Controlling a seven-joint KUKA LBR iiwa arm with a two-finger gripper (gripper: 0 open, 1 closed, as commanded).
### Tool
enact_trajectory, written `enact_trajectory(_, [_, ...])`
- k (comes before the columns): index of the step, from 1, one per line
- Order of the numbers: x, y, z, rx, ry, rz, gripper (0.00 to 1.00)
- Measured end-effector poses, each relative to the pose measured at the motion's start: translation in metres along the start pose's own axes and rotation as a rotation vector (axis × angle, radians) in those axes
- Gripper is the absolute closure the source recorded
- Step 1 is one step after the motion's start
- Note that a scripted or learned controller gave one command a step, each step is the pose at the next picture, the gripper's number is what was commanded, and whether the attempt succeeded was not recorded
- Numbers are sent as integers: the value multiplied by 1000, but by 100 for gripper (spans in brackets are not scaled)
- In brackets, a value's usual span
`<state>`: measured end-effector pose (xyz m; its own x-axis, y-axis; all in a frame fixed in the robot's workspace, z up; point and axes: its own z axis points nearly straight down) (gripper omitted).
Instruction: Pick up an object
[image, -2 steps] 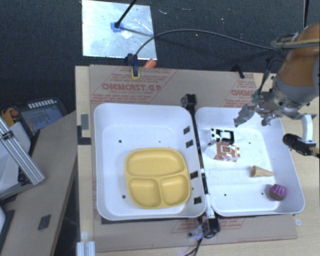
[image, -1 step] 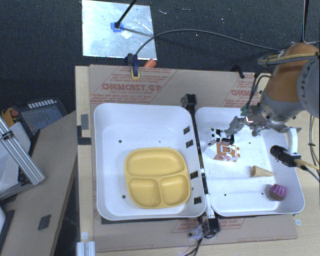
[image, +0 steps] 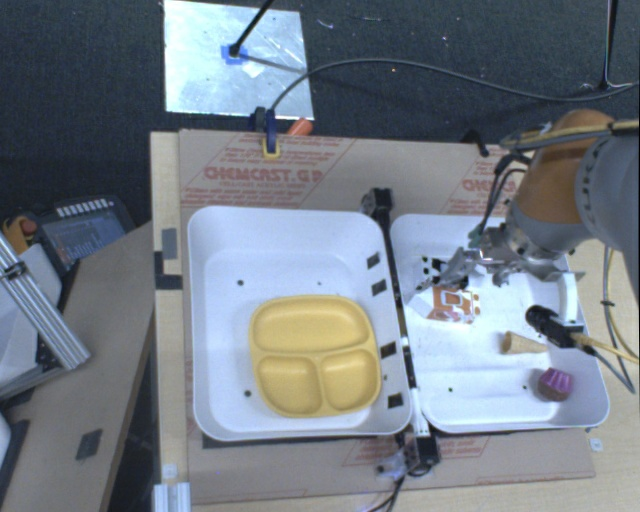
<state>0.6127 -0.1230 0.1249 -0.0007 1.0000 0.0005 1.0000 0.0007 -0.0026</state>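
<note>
Over the far half of the right bin, toward its left wall, my gripper hangs low above the white floor. I cannot tell from this slanted look down whether my jaws are open or closed; the metal there is a tangle of glints. What I can say is that nothing shows between them, so I judge the pick not yet made: nothing is lifted, and every object lies on a bin floor.

Just on the near side of me, close under my tip, lies the orange-and-white patterned piece, flat on the floor and roughly midway along the bin's left half. Whether I touch it I cannot tell. It is the nearest candidate, so I take it to be the thing in hand. What remains is all of the real work: settle onto it, close, and raise it clear.

Further out, toward the right wall, a tan cone lies on its side, its point aimed at the bin's middle. Beyond that, in the near right corner, sits a purple piece, well apart from me. A few dark specks dot the floor beside my tip, too small to name.

Across the shared wall, the left bin holds a yellow divided tray in its near half, with three compartments.

The count: two bins, one patterned piece, one cone, one purple piece, one tray.
</note>
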Motion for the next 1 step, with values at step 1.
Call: enact_trajectory(1, [-1, 7, 17, -21, -3, -2, 0])
